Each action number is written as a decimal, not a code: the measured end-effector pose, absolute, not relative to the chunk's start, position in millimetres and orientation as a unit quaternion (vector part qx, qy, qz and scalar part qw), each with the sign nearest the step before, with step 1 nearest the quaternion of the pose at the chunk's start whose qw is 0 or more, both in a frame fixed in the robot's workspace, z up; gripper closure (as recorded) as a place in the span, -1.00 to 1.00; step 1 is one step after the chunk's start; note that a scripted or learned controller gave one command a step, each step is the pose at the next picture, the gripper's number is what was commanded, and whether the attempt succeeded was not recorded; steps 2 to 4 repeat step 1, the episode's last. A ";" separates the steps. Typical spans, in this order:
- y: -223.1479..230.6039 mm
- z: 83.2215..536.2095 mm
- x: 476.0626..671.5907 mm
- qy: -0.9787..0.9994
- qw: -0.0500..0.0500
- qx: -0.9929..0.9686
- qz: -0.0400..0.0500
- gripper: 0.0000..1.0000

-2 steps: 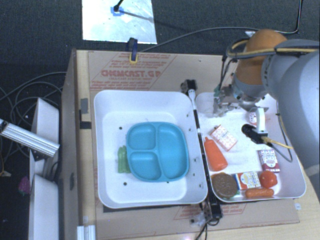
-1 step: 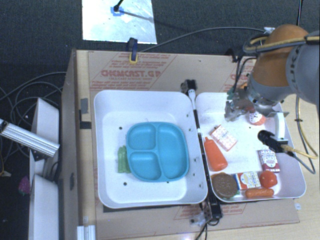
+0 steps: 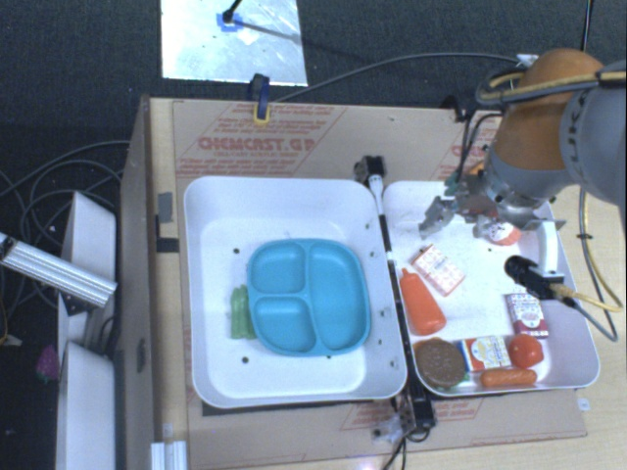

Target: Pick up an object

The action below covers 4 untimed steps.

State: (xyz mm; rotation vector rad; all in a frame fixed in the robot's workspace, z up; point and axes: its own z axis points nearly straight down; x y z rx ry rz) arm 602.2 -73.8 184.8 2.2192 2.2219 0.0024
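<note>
White bins: two, side by side on the bench [image 3: 294, 135]; left bin [image 3: 211, 292], right bin [image 3: 580, 355].
Arm [image 3: 549, 116]: grey with an orange band; reaches in from the right, over the far part of the right bin.
Gripper [image 3: 458, 221]: over the far left part of the right bin, near the wall shared by the bins.
Jaws: spread; nothing shows between them.
Tray [image 3: 306, 297]: blue, divided into compartments; lies flat in the middle of the left bin.
Green piece [image 3: 240, 313]: in the left bin, touching the left edge of the tray.
Objects for pick-up: all lie on the floor of the right bin, apart from the jaws.
Carton [image 3: 438, 269]: red and white; lies flat just on the near side of the gripper, closest to it of all the objects.
Bottle [image 3: 422, 304]: orange; lies along the left wall of the right bin, just beside the carton.
Patty [image 3: 441, 361]: brown disc in the near left corner, just beside the base of the bottle.
Box [image 3: 488, 351]: small and pale, between the patty and the tomato.
Tomato [image 3: 526, 351]: red; just right of the box.
Sausage [image 3: 507, 378]: orange-red; lies along the near wall, just beside the box and the tomato.
Packet [image 3: 526, 313]: red; just on the far side of the tomato.
Red-white piece [image 3: 503, 233]: partly hidden under the wrist; its kind cannot be told.
</note>
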 end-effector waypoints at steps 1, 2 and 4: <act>-96.2 129.4 648.8 0.708 0.000 0.706 0.000 -1.00; -96.2 129.4 648.8 0.708 0.000 0.706 0.000 -1.00; -96.2 129.4 648.8 0.708 0.000 0.706 0.000 -1.00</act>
